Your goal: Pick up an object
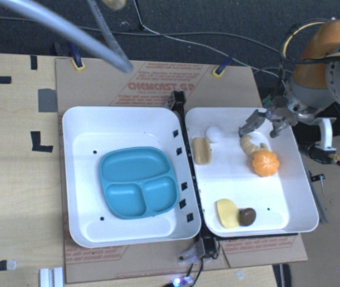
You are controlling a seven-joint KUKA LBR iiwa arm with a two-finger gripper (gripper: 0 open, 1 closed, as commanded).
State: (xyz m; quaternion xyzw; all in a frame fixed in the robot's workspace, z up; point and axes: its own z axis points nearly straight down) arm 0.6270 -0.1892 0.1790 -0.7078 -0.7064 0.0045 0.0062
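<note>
tray (138,182) in left bin (77,160), fruit (265,163) right

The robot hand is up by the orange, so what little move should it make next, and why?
Probably a short drop straight down. The end effector hangs over the far side of the right bin, just above a small tan piece that lies beside the orange. Nothing sits between its fingers, so lowering onto that nearest piece looks like the easiest try.

arm (322,70): grey body, rounded joints
band: orange, above the wrist
cable: dark loop around the band
jaws: grey metal, slim
</note>
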